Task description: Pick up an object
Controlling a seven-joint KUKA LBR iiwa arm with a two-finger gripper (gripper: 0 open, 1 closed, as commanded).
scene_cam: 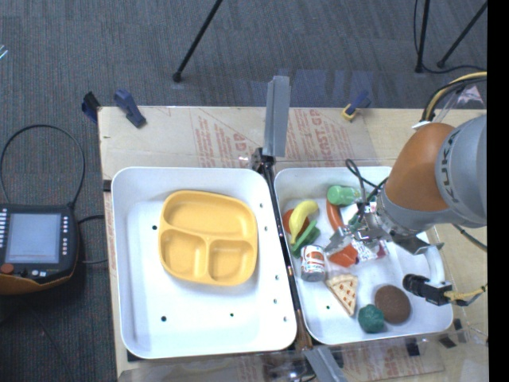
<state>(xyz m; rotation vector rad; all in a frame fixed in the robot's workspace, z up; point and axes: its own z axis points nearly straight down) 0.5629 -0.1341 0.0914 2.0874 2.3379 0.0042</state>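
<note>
Where clamps grip it, plywood bench (223, 130) on grey carpet (95, 38).

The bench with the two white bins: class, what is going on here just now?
A grey robot arm reaches in from the right and has its gripper down among toy foods in the right bin: a banana, a can, a pizza slice and others. The left bin holds a yellow divided tray. Nothing is visibly lifted yet.
</note>
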